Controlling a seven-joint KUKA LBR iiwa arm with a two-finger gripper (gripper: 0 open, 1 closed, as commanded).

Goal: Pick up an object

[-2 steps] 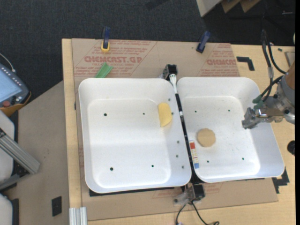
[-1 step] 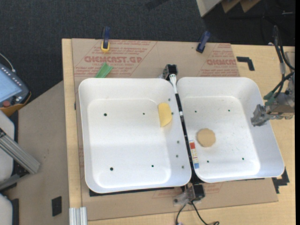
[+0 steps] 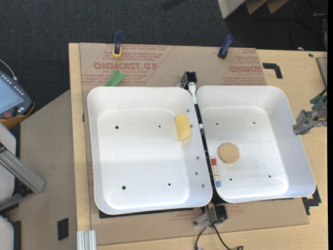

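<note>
The bench (image 3: 156, 61), a cardboard-covered board held by clamps along its far edge, carries everything here. On it sit two shallow white bins side by side: the left bin (image 3: 140, 191) and the right bin (image 3: 281, 119), their inner rims touching along a dark seam.

Next down in size are the candidates for the pick. A yellow wedge-shaped piece (image 3: 182, 127) lies in the left bin, close to its right wall and toward the far side. A round tan disc (image 3: 228, 153) lies in the right bin, nearer the left wall and roughly mid-depth (it looks like a biscuit, though that is a guess). The two are well apart, each in its own bin, both flat on the floor.

Smallest of all is the pincer (image 3: 306, 123), poking in at the right edge, just outside the right bin's right rim. Whether it is spread or pressed together I cannot tell; it is too small and blurred.

Judged from this, the task has barely begun: nothing is lifted, and the approach, descent, grasp and lift all remain.
</note>
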